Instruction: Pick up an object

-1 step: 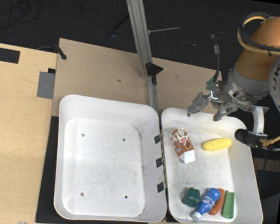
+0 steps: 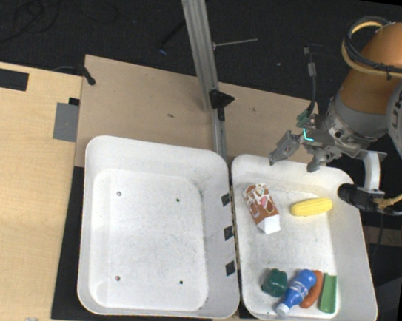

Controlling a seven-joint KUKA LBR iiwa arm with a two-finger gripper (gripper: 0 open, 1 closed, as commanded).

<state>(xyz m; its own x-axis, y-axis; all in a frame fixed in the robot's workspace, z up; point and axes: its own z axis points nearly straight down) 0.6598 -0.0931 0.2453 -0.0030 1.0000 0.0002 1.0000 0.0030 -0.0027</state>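
The arm reaches in from the right with its orange band high near the top edge and its wrist pointing down over the far rim of the right bin (image 2: 361, 292). The gripper (image 2: 300, 157) hangs there with its two fingers spread wide apart and nothing between them. In that bin, a small brown and white carton (image 2: 262, 207) lies near the left wall; its print is too small to read. A yellow corn cob (image 2: 311, 206) lies just right of it. At the near end sit a dark green block (image 2: 275, 282), a blue bottle (image 2: 296, 291), an orange piece (image 2: 314, 287) and a green piece (image 2: 328, 293), packed close. The left bin (image 2: 111, 158) sits alongside.
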